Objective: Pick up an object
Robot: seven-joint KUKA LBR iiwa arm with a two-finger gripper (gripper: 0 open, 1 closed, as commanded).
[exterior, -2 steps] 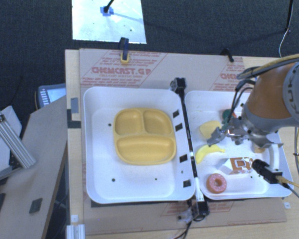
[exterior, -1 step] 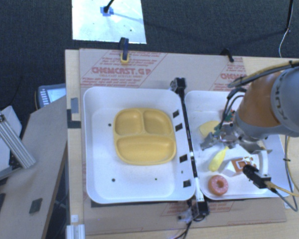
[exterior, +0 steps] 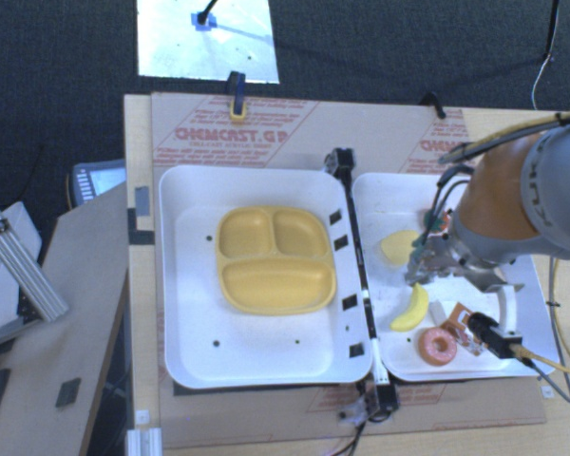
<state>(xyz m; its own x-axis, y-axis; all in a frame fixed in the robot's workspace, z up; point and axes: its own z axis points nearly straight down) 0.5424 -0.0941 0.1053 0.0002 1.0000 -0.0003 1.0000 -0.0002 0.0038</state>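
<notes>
Here your gripper (exterior: 424,272) hangs low in the right bin (exterior: 389,193), its grip state something you cannot tell, with the banana (exterior: 410,309) just below-left, long axis slanting upward-right, the pink donut (exterior: 437,347) beyond, and the yellow tray (exterior: 271,259) in the left bin (exterior: 185,283).

Tray (exterior: 271,259) in left bin (exterior: 185,283); banana (exterior: 411,309) in right bin (exterior: 389,193).
</notes>
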